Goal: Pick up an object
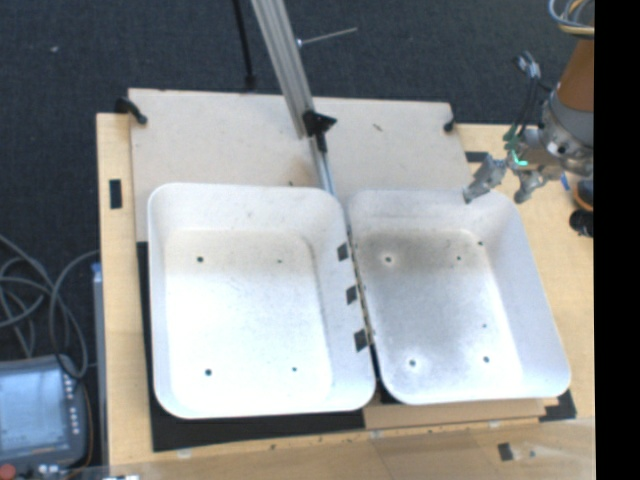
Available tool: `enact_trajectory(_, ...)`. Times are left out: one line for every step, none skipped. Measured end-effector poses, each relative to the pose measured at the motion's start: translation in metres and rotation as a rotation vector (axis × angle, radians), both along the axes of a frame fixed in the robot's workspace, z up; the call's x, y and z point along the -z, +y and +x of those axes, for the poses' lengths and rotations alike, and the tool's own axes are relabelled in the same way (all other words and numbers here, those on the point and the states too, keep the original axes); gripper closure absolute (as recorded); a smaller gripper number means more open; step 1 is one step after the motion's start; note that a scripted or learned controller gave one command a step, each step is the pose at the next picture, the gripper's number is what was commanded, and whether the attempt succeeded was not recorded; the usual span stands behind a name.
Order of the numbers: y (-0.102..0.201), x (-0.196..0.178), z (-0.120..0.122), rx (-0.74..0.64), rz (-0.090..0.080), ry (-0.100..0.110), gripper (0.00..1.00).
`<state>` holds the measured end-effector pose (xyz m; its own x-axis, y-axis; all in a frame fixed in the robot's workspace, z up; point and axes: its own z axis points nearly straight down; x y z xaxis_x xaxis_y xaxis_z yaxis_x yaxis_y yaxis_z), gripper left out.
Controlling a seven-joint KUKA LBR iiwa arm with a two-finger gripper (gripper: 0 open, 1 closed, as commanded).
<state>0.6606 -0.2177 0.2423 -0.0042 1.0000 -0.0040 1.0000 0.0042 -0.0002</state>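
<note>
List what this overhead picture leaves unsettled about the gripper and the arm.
- Gripper: small and blurred above the right bin's far corner; anything between its fingers is too small to tell.
- Arm: cut off by the camera view's right edge.
- Left bin: dark specks on its floor too small to identify.

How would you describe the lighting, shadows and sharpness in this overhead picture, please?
In the camera view, light is even and soft, without hard glare; the left bin looks bright white, the right bin carries a grey, smudged patch on its floor near its far wall; the pincer at the right bin's far corner is small and slightly blurred.
</note>
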Motion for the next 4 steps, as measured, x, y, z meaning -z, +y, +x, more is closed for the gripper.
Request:
enact_trajectory(0.003, 0.062, 0.001, -0.002, 0.002, 0.004, 0.00)
enact_trajectory(-0.007, 0.109, 0.003, 0.004, 0.001, 0.003, 0.00)
enact_trajectory(-0.009, 0.143, 0.002, 0.003, 0.000, 0.003, 0.00)
enact_trajectory(-0.010, 0.128, 0.004, -0.001, -0.004, -0.004, 1.00)
